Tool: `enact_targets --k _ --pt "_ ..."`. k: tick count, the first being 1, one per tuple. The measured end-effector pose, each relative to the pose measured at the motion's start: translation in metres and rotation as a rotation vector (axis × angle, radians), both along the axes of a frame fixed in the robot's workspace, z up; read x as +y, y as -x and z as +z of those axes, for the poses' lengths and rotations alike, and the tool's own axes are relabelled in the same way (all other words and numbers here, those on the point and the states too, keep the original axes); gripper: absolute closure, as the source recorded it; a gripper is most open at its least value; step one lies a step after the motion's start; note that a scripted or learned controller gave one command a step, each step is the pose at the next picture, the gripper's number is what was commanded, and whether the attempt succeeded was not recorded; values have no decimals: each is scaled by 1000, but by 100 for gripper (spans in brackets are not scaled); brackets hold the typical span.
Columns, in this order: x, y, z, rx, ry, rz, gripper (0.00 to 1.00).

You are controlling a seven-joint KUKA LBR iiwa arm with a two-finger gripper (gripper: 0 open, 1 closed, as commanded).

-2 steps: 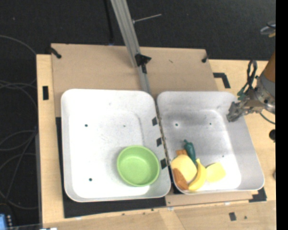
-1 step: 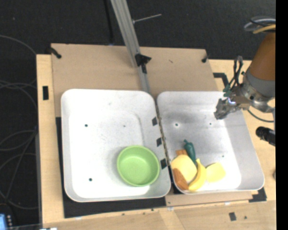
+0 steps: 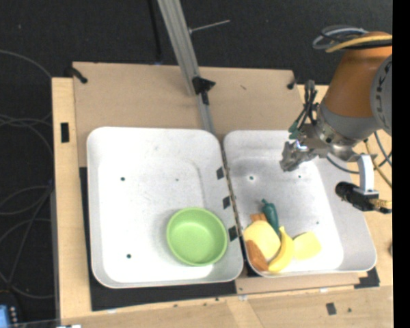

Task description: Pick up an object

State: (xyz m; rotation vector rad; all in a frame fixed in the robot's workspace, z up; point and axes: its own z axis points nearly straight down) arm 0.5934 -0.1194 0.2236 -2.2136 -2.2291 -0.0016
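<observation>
A: Looking at the right bin [image 3: 342, 203] first. Stuff's all bunched in its near-left corner: banana [image 3: 284, 250], a yellow block [image 3: 260, 236] w/ something orange-brown [image 3: 257, 255] under it, a paler yellow piece [image 3: 307, 245], and a green-topped bit [image 3: 270, 214] poking out behind. Prob slid there, since the bin floor looks dished and the pile leans on the wall.

B: And the left bin [image 3: 123, 156]?

A: Just a green bowl [image 3: 197, 236], upright, near its front-right corner, apart from the pile; the divider's between them.

B: Arm?

A: Comes in from the right, orange band and grey wrist angled down-left over the right bin's far half. Gripper [image 3: 292, 157] sits over bare bin floor, well apart from the pile, w/ nothing visible under or in it.

B: Claw open or closed?

A: Can't tell, too small and dark at this angle. No object seen in it tho.

B: So pick not done?

A: I'd say not yet. Nearest candidates are that cluster toward the front; tight packing could make a clean grab tricky imo.
</observation>
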Motion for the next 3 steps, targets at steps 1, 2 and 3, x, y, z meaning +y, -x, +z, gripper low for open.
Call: enact_targets --k 1,2,3 --pt "54 -4 14 -3 -1 2 100" --pt "105 -13 20 -2 -1 2 100" --pt "168 -9 15 1 -1 2 100"
